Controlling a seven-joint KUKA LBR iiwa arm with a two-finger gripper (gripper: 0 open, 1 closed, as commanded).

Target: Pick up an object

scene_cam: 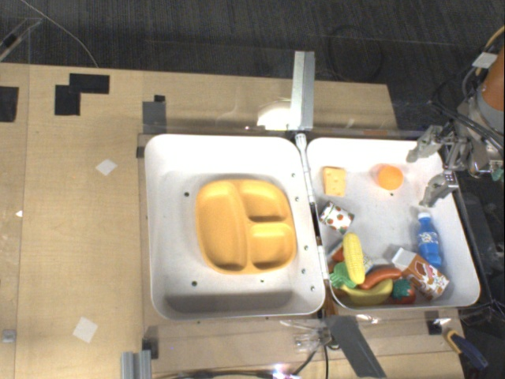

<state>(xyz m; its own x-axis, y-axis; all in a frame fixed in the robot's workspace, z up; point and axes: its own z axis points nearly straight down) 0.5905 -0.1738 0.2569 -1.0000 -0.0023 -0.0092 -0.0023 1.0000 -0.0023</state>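
Observation:
My gripper (431, 167) hovers over the right bin's (465, 235) far right side, open, with nothing between its fingers (436, 189). An orange ball (390, 177) lies just left of it and a blue bottle (428, 242) lies just below it. A yellow cheese wedge (334, 181) sits at the bin's far left. Along the near side lie a spotted white piece (336, 218), a corn cob (353, 259), a banana (368, 294), a red sausage (383, 275) and a brown carton (427, 278).
The left bin (170, 212) holds a yellow divided plate (243, 223). A metal post (303, 93) stands behind the seam between the bins. The arm's wrist and cables (485, 133) hang over the right bin's far right corner.

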